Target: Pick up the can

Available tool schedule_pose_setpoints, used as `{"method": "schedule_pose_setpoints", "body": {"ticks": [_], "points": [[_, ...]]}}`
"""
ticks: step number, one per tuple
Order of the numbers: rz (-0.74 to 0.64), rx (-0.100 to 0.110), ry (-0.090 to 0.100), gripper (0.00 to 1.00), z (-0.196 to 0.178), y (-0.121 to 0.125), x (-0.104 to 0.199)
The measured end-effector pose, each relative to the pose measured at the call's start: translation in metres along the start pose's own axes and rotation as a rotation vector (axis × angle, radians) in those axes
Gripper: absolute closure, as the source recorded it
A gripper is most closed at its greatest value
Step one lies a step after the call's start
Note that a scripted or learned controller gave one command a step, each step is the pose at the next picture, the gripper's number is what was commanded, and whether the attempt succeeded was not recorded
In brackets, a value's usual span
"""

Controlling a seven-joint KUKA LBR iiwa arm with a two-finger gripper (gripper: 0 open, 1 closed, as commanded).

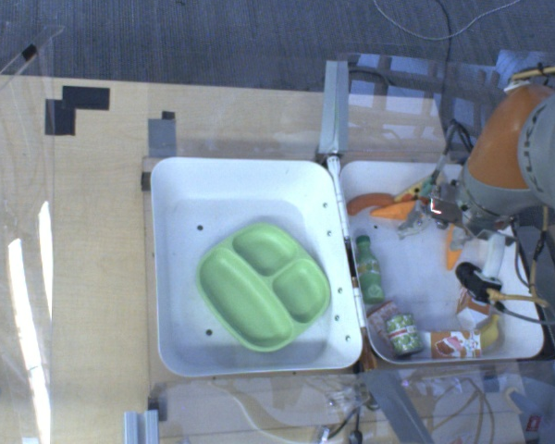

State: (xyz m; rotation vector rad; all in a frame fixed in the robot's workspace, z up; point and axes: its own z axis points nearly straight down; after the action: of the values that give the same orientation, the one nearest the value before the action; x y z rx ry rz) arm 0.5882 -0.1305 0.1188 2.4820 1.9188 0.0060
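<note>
Green-labelled can [400, 332] lies at the near edge of the right bin [416, 285], well apart from the pincer [425, 211] and on the near side of it. Nothing touches the can. Judgement: the task is not yet done. The approach, the grip and the lift all remain.

Pincer state: cannot be told. It hangs over the far part of the right bin, and its tip is lost among orange pieces there. Nothing can be seen held in it.

Count, near to far:
- Can: one.
- Carton [453, 343]: one, beside the can, nearer than the pincer.
- Banana [488, 333]: one, it appears, in the near corner.
- Bottle [368, 271]: one, green, between can and pincer, along the bin's left wall.
- Plate [264, 287]: one, green, three compartments, in the left bin [180, 248], well to the pincer's left.
- Orange piece [393, 212]: one, just beside the pincer.
- Bins: two.
</note>
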Motion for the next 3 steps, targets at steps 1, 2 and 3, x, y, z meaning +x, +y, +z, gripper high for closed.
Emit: {"method": "schedule_pose_setpoints", "body": {"ticks": [1, 2, 3], "points": [[0.323, -0.006, 0.003, 0.0, 0.029, -0.085, -0.01], [0.175, -0.002, -0.001, 0.0, -0.193, 0.003, -0.03], [0.425, -0.013, 0.002, 0.0, -0.003, -0.037, -0.062]]}}
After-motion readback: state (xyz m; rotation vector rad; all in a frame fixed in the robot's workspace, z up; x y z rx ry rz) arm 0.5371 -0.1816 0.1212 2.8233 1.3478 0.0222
